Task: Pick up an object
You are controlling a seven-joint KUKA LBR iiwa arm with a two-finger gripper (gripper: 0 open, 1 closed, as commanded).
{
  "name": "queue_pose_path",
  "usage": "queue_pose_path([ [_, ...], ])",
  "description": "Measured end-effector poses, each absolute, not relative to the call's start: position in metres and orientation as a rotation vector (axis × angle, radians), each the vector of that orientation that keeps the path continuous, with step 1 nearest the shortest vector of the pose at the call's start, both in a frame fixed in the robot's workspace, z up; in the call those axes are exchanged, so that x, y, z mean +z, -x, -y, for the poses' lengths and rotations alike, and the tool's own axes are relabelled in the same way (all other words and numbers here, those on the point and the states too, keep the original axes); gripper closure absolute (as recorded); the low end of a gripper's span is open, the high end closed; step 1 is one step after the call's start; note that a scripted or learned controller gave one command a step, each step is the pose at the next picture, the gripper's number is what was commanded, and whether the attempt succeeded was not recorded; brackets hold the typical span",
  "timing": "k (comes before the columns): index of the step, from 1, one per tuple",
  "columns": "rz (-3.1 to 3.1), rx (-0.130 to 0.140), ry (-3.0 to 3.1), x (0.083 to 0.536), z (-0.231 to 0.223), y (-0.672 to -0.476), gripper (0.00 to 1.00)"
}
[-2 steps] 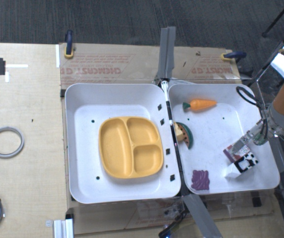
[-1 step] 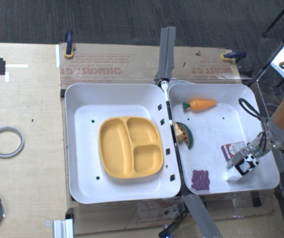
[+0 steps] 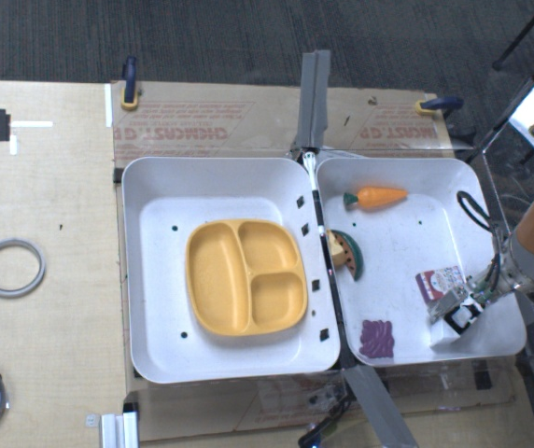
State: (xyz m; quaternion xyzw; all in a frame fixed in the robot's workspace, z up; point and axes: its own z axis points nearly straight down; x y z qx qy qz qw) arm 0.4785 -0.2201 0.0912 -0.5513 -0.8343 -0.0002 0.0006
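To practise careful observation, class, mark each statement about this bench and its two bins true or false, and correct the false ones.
1. The yellow divided plate lies in the left bin. True.
2. The toy carrot lies in the left bin. False: it lies in the right bin, near the far wall.
3. The purple object lies in the right bin. True.
4. The gripper is over the plate. False: it is at the right bin's near right corner, beside a red and white packet.
5. The grey ring lies in the right bin. False: it lies on the bench, left of both bins.
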Motion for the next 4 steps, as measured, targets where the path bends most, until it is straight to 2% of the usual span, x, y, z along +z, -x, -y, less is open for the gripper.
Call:
queue_pose_path([
  [1,2.629,-0.001,1.731,0.101,0.220,-0.481,1.00],
  [2,3.075,0.000,0.665,0.093,0.221,-0.553,1.00],
  [3,3.087,0.001,0.606,0.093,0.211,-0.559,1.00],
  [4,2.927,-0.001,1.143,0.113,0.145,-0.558,1.00],
])
